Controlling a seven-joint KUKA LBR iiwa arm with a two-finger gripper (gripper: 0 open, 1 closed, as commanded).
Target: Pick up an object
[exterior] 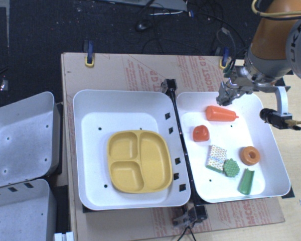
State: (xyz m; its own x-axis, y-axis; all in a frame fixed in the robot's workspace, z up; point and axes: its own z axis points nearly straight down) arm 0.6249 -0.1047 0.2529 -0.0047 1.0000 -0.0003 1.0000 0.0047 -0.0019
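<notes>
pick not done yet: gripper (226, 99) hangs w/ nothing seen in it, carrot (221, 114) lies just below its tips in the right bin (278, 149), left to do: descend, grab, lift.

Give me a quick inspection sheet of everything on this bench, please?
Surface: wooden board bearing two white bins.
Job's things: right bin holds an orange carrot, red piece, patterned block, green bumpy piece, orange ring, green stick.
Clutter: yellow divided plate in left bin.
Grippers: gripper above the carrot.
Cables: black ones on the floor behind.
Surroundings: clamps, spare white bins at left.
</notes>
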